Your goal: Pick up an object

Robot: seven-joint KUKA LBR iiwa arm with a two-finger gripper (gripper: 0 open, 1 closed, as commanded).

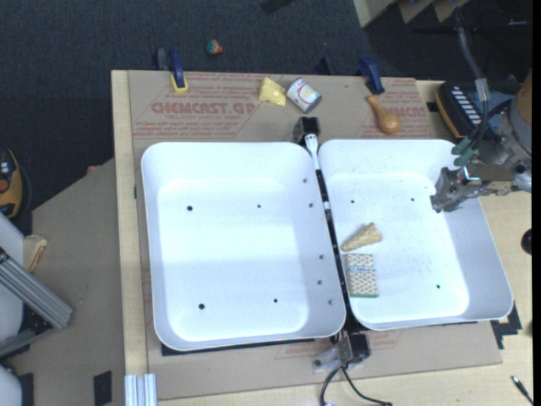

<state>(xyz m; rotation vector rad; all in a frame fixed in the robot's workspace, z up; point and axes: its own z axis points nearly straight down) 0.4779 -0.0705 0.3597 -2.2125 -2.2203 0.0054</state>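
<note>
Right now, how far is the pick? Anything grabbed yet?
Done: nothing lifted. The tan wedge and the patterned card both lie on the right bin's floor near its left wall. In hand: the gripper sits over that bin's right side, apart from both. Left: move across, descend, grasp one, lift.
</note>
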